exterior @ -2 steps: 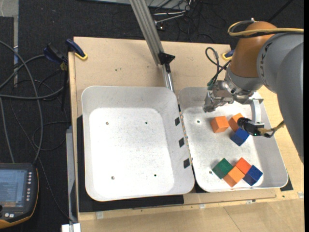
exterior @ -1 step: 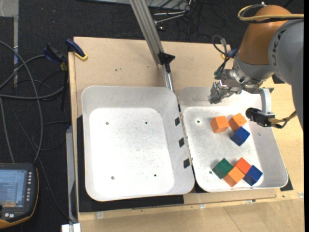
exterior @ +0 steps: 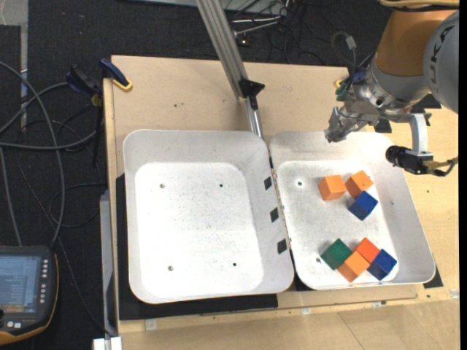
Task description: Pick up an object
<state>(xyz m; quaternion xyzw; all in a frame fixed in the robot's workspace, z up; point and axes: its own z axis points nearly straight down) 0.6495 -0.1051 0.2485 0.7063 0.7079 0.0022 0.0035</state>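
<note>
My end effector hovers over the far rim of the right bin, and from this slanted view I cannot tell how it is set, so I make no claim about it; nothing shows in its grasp. Every candidate lies nearer the camera than my end effector, inside that same bin. The closest group sits a little beyond and below me in the view: an orange block, a second orange block just beside it, and a blue block touching that second one. Farther off, near the bin's near edge, a green block huddles with more orange and blue blocks. I judge the lone orange block the best target: it stands slightly apart from its neighbours. The left bin lies well off to my side.
</note>
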